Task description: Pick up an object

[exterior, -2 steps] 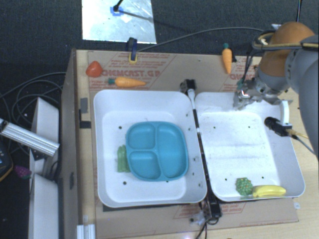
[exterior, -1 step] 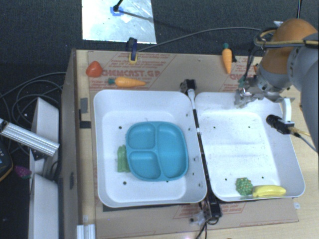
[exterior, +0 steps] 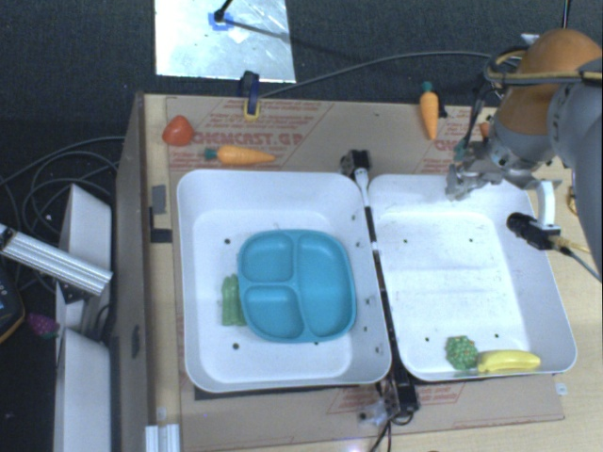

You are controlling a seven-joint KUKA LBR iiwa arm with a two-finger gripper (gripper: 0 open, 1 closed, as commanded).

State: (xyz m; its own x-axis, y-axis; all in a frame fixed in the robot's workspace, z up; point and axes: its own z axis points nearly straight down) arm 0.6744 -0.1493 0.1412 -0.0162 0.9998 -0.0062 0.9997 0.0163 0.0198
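1. On the far left, beside the counter (exterior: 283, 125), lie loose black cables (exterior: 42, 191) and a grey metal bar (exterior: 52, 257); behind the counter, on the dark floor, a shiny square sheet (exterior: 188, 26) lies flat.
2. On the brown cardboard behind the left bin (exterior: 203, 252) rest a red tomato (exterior: 177, 131) and, just to its right, an orange carrot (exterior: 245, 155) lying on its side; a blue and yellow clamp (exterior: 251, 92) stands at the cardboard's far edge.
3. The left bin holds a blue divided plate (exterior: 295, 285) with three compartments, set near the bin's middle; a green vegetable piece (exterior: 231, 301) lies upright along the plate's left edge, touching it.
4. A black clip (exterior: 357, 165) sits at the far end of the seam between the two bins.
5. A second carrot (exterior: 430, 113) lies on the cardboard behind the right bin (exterior: 443, 281), pointing toward it.
6. In the right bin's near right corner lie a green broccoli floret (exterior: 461, 351) and a yellow banana (exterior: 509, 361), touching each other; both are well apart from the gripper.
7. The gripper (exterior: 468, 179) hangs over the right bin's far edge, below the orange band of the arm (exterior: 556, 102); it has nothing in its grasp that I can see, and whether it is spread or closed I cannot tell.
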